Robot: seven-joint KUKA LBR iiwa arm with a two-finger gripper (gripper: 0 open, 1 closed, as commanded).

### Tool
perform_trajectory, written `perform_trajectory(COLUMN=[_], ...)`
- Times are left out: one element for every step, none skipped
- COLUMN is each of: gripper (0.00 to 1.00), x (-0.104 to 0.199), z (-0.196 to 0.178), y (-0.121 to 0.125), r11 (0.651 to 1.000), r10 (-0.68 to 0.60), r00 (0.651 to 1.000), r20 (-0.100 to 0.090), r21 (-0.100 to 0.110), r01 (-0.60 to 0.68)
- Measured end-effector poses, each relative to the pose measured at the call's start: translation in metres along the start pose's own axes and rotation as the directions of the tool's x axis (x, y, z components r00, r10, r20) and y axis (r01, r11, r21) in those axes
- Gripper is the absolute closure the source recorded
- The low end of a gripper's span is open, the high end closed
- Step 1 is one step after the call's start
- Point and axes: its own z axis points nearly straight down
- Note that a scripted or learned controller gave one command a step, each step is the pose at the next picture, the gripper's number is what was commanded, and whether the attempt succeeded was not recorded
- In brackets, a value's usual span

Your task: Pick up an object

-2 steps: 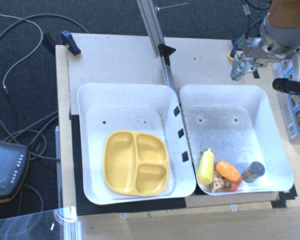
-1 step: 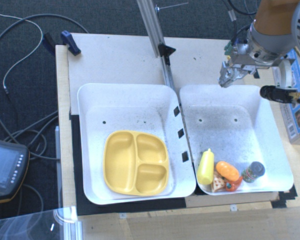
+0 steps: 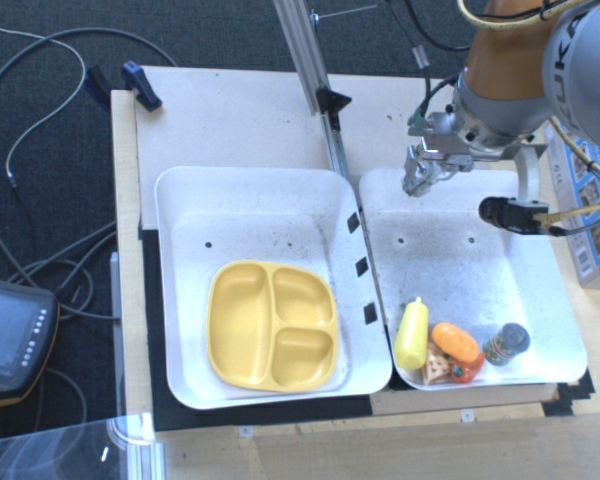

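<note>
We see the arm (image 3: pixel 540 48) entering from the upper right of the frame, with the gripper (image 3: pixel 418 180) hanging over the far edge of the right bin (image 3: pixel 480 258). Nothing sits between its fingertips, and we cannot tell how wide it stands.

The objects lie in the lower part of the right bin, well apart from the gripper. The yellow bottle (image 3: pixel 412 334) stands at the left of the group, close to the bin's left wall. Just right of it lies the orange item (image 3: pixel 454 342), with a red piece (image 3: pixel 467 370) and a small pale piece (image 3: pixel 437 370) below it, near the bin's front wall. We cannot identify these small pieces more exactly. The dark can (image 3: pixel 506 343) lies at the right of the group, just beside the orange item.

The left bin (image 3: pixel 240 208) carries a yellow tray (image 3: pixel 272 324) with three compartments, in its lower centre.

An aluminium post (image 3: pixel 305 43) runs down from the top centre and ends at the gap between the two bins, left of the gripper. Black tabs (image 3: pixel 361 266) line that gap. A black fitting (image 3: pixel 513 214) projects over the right bin's upper right, just right of the gripper. A blue clamp (image 3: pixel 141 84) lies at the upper left corner of the bench (image 3: pixel 230 108). Cables (image 3: pixel 40 78) trail over the dark floor at left, above a tablet (image 3: pixel 10 338).
</note>
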Motion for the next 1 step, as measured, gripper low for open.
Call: perform_trajectory(gripper=[1.00], x=[0.0513], z=[-0.0015], y=[-0.0287], r11=[1.000], r10=[-0.001], r00=[1.000], r20=[0.000], r21=[-0.001], r01=[0.001])
